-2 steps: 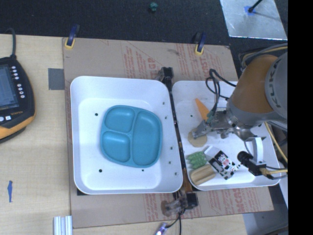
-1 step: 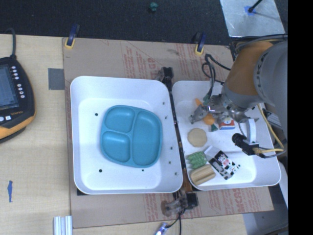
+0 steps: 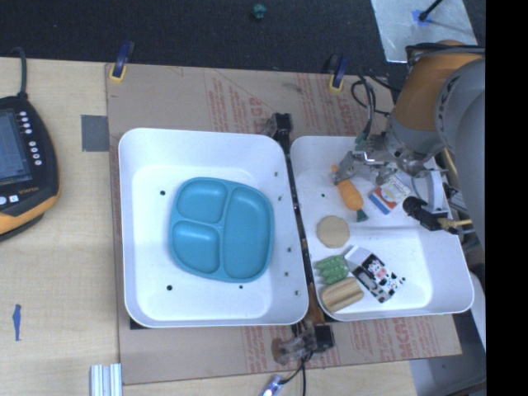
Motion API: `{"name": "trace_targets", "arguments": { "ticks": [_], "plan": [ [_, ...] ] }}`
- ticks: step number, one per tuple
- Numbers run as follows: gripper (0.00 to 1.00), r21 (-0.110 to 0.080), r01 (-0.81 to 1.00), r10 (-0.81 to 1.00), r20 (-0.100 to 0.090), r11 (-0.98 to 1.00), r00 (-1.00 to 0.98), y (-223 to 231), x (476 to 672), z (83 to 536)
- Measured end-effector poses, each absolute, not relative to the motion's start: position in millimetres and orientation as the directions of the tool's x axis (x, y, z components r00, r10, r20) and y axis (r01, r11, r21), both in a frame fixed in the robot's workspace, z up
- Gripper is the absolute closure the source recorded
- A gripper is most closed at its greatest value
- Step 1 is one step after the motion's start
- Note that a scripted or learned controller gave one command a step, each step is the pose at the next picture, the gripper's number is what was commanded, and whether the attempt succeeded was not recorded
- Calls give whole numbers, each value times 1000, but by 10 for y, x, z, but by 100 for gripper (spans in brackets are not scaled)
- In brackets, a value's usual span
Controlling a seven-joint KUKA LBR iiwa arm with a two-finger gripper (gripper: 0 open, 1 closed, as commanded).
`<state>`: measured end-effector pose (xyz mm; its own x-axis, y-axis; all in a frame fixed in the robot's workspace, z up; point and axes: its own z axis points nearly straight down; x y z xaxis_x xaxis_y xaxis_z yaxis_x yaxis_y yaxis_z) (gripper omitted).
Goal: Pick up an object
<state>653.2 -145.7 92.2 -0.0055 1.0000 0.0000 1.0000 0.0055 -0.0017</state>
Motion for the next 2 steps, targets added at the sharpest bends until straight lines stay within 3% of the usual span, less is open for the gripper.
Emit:
{"name": "trace_targets", "arguments": {
  "ticks": [1, 2],
  "plan": [
    [0, -5, 1000, 1000, 1, 6, -6, -1110, 6456, 916],
    [100, -7, 1000, 1000, 0, 9, -9, -1120, 6456, 1020]
  ]
}}
